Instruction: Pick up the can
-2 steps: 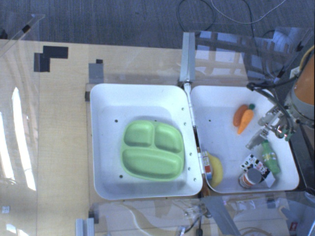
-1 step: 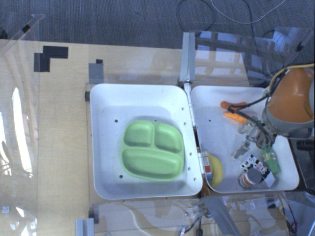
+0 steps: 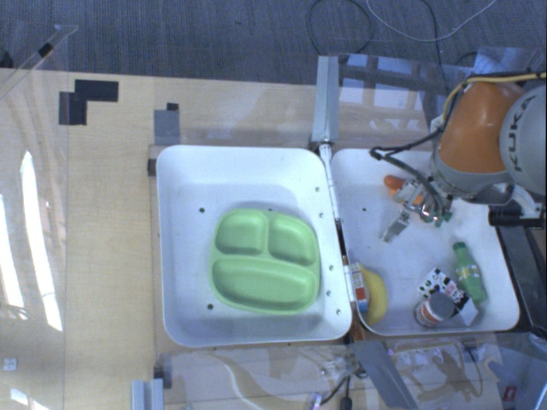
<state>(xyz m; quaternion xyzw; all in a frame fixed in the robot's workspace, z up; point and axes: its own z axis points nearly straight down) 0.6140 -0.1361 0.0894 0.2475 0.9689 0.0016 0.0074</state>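
Observation:
The can (image 3: 437, 301) lies in the front right corner of the right bin (image 3: 366, 174). It has a black-and-white patterned side and a reddish rim that faces the front. My gripper (image 3: 398, 223) hangs over the middle of that bin, up and to the left of the can and well apart from it. Nothing shows in its grasp.
A green bottle (image 3: 469, 272) lies just right of the can and touches it. A yellow object (image 3: 373, 294) rests against the right bin's front left wall, and a small orange item (image 3: 391, 182) sits beside the gripper. The left bin (image 3: 181, 229) holds a green divided plate (image 3: 265, 260).

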